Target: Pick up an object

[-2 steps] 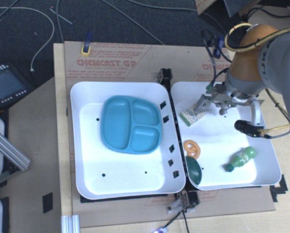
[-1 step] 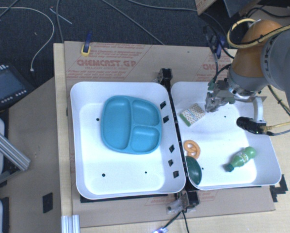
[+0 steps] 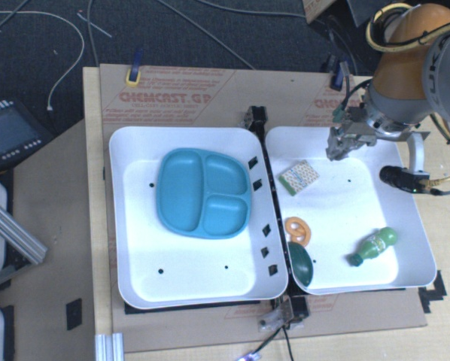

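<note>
The right bin (image 3: 405,277) holds a green-and-white patterned packet (image 3: 299,177) near its left back, an orange pretzel-shaped ring (image 3: 298,230) by the left wall, a dark green oval object (image 3: 301,265) at the front left corner, and a green bottle (image 3: 373,247) lying at the front right. My gripper (image 3: 340,149) hangs over the back of the right bin, to the right of the packet and a little behind it, with nothing seen between its fingers.
The left bin (image 3: 135,269) holds a blue divided plate (image 3: 204,192). A black divider with clips (image 3: 264,201) runs between the bins. Cardboard (image 3: 172,89) lies under both bins, and cables cross the dark floor behind.
</note>
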You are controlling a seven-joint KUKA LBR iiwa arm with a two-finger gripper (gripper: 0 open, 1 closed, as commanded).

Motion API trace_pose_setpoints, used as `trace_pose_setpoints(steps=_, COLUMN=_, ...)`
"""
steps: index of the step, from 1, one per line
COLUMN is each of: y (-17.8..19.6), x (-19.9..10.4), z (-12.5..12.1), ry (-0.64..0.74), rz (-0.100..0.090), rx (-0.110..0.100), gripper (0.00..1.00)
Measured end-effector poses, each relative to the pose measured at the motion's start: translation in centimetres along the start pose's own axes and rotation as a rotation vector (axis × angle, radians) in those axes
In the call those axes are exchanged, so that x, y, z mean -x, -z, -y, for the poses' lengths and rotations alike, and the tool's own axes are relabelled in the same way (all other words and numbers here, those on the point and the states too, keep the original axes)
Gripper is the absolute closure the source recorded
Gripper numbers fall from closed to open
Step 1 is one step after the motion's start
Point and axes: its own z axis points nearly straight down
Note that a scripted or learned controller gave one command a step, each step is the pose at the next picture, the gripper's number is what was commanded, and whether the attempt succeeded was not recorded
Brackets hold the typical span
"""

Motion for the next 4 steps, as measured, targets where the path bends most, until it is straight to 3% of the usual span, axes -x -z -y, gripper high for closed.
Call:
trace_pose_setpoints(steps=1, y=6.5, x=-0.2, z=-0.1, ry=0.0, rz=0.001, rx=0.002, gripper=1.0)
trace_pose_setpoints(steps=2, y=8.8, x=-0.2, z=-0.2, ry=0.0, rz=0.0, rx=-0.001, gripper=1.0)
trace_pose_setpoints(steps=4, y=9.1, x=-10.7, z=4.1, ry=0.004, rz=-0.004, rx=-0.009, gripper=1.0)
